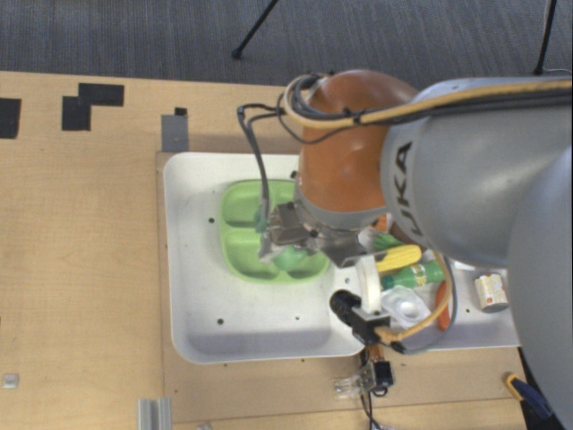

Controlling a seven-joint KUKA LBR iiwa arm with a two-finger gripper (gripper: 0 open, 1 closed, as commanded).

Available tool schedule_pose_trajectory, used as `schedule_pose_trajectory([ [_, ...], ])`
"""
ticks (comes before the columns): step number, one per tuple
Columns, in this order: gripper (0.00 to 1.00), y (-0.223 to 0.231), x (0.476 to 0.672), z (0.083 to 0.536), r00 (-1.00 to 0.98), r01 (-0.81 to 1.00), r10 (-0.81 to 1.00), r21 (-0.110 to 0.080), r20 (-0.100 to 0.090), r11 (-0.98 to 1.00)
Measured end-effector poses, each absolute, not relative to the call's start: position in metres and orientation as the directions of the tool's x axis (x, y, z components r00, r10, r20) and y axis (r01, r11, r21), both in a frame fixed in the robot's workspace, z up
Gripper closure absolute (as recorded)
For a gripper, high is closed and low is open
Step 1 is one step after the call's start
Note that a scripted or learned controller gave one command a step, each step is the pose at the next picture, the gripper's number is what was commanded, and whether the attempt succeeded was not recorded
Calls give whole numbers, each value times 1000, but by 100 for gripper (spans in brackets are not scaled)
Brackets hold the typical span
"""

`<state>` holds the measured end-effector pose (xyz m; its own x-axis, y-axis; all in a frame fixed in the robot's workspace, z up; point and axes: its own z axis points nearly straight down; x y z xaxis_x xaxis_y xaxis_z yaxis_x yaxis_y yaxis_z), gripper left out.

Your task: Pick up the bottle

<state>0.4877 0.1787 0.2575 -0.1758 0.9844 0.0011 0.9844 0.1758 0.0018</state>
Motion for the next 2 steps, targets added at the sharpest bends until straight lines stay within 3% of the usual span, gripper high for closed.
schedule_pose_trajectory([
  [1,100,118,487,222,-123,992,992,0,-1,123],
  [2,100,176,487,276,159,987,987,1,1,-159],
])
